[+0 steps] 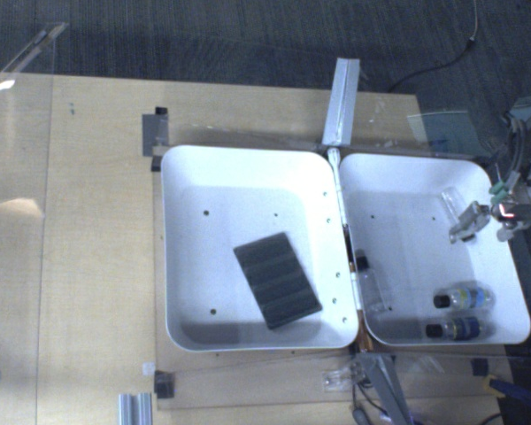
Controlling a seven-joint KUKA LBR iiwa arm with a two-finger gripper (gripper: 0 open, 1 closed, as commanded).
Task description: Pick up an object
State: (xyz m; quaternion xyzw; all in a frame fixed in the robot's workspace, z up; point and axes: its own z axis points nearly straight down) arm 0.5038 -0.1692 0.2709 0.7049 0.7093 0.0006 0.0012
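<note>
Two shallow white bins sit side by side on a pale wooden bench (80, 237), seen from above at a slant. In the left bin (181, 193), a dark ribbed rectangular block (277, 280) lies flat and tilted, toward the near right part of the floor. In the right bin (398, 193), two small clear bottles with dark caps lie on their sides near the front right corner, one (460, 300) just behind the other (453, 328), close together. The arm's gripper (471, 220) reaches in over the right bin's far right side, well apart from the bottles; whether it is open or closed cannot be told, and nothing is visibly in its grasp.
</note>
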